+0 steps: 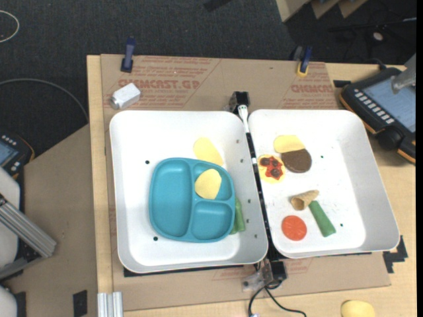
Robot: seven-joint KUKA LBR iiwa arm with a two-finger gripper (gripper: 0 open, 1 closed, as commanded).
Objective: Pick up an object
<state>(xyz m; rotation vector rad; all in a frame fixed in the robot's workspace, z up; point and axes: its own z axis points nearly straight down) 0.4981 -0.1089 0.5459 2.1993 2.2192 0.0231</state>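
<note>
Pincer state cannot be told; the orange-red disc (294,227), lying flat in the right bin (350,137) just beside the green stick (322,218) yet apart from it, is judged best taken vertically, the stick's side being avoided.

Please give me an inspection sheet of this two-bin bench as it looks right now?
Surface: cardboard-topped bench with left white bin and right white bin side by side.
Job's things: left bin holds a blue divided tray with a yellow piece in one compartment, another yellow piece at its rim, a green piece at its right edge. Right bin holds a yellow piece, brown disc, red-and-dark item, tan wedge, green stick, red disc.
Clutter: small white block on the cardboard.
Grippers: nothing seen.
Cables: one at the front edge.
Surroundings: dark carpet, tablet-like device at right.
</note>
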